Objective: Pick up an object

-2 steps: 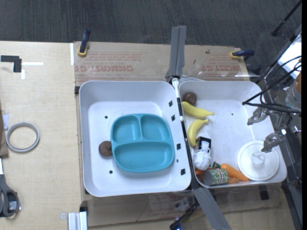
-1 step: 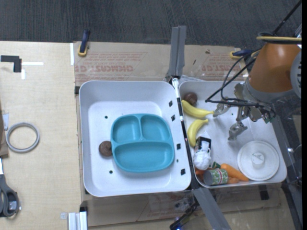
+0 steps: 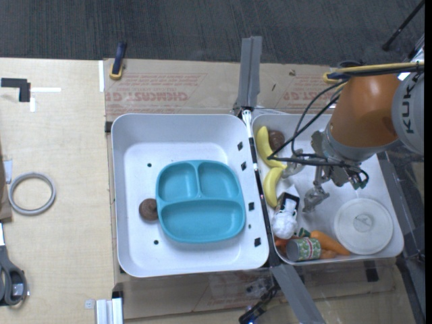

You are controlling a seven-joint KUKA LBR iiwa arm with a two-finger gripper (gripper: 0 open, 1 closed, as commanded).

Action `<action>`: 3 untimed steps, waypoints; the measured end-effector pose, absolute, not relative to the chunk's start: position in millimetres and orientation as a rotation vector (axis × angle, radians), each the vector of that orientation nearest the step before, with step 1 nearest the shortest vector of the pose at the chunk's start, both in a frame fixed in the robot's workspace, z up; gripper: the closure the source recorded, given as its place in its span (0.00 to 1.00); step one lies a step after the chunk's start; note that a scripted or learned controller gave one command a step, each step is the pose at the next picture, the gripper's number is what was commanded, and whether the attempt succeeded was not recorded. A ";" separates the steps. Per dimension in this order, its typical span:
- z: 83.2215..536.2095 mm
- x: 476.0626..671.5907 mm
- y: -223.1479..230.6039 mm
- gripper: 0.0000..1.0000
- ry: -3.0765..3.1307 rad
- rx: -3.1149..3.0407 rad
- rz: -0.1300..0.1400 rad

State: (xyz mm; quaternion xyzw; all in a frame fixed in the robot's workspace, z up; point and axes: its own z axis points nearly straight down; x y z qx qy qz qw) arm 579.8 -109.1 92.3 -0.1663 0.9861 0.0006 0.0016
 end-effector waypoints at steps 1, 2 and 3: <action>92.1 546.3 -98.7 0.00 3.140 -0.002 -0.001; 93.2 619.0 -148.8 0.00 3.114 -0.369 -0.002; 92.9 608.5 -94.5 0.00 3.135 -0.118 0.000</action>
